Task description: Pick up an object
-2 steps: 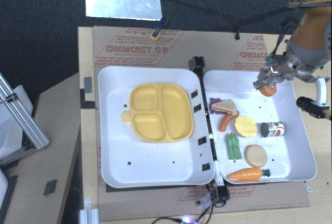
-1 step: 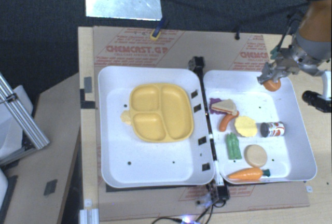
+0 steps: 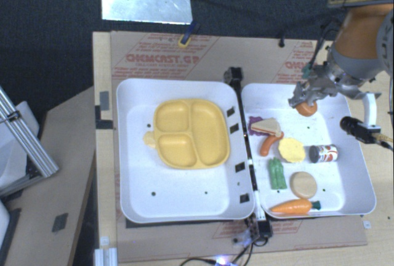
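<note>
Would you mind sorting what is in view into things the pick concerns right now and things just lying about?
In play:
gripper
orange round object directly under it
right bin

Lying about:
yellow divided plate in left bin
sandwich
sausage
small can
carrot
green vegetable
</note>
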Controlling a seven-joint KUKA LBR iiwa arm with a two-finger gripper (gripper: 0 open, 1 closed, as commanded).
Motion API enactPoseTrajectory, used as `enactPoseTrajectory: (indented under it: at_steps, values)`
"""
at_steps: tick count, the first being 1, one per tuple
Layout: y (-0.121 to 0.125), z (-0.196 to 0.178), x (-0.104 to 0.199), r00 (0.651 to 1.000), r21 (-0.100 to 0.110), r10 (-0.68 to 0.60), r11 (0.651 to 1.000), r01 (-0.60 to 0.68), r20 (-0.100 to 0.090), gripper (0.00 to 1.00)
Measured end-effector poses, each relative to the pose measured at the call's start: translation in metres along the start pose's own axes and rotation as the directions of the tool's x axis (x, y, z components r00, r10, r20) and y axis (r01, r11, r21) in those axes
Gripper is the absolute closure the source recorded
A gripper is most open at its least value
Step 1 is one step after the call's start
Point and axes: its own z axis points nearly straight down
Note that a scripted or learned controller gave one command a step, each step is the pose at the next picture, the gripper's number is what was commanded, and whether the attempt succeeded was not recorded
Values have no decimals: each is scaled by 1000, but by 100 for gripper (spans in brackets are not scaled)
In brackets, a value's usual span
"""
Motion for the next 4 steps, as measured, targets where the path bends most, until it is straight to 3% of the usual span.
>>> enactPoseTrajectory:
  at_steps: [1, 2, 3, 4]
  values:
    - [-21, -5, 43, 1000, 1, 0, 1000, 0, 0, 100]
    - [-64, 2, 84, 1000, 3, 0, 1000, 0, -1, 100]
    - [-92, 11, 127, 1000, 3, 1, 1000, -1, 0, 100]
    - [-118, -4, 153, 1000, 2, 1, 1000, -1, -1, 100]
